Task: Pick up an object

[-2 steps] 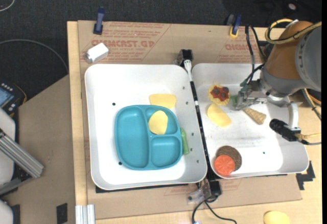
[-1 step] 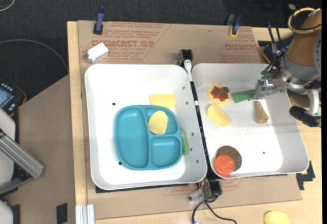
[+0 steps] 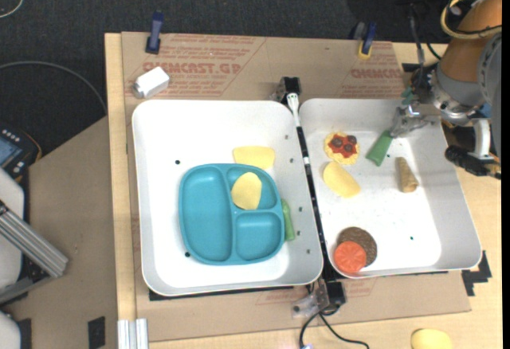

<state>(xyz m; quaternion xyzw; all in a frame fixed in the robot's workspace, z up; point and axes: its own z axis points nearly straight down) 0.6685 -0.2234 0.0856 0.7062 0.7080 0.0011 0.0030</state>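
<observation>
My gripper (image 3: 398, 127) hangs over the back of the right bin (image 3: 446, 212), its fingers pointing down and to the left. A green oblong piece (image 3: 378, 148) slants down from the fingertips, its upper end pinched between them. In the same bin lie a small round yellow toy with red topping (image 3: 343, 147), a yellow lump (image 3: 341, 179), a brown cork-like cylinder (image 3: 407, 174) and a red-brown disc (image 3: 354, 252) at the front.
The left bin (image 3: 159, 148) holds a blue divided plate (image 3: 209, 216) with a yellow piece (image 3: 247, 190) in it. Another yellow piece (image 3: 253, 155) lies behind the plate and a green strip (image 3: 288, 221) at its right edge. A white block (image 3: 151, 82) sits on the bench.
</observation>
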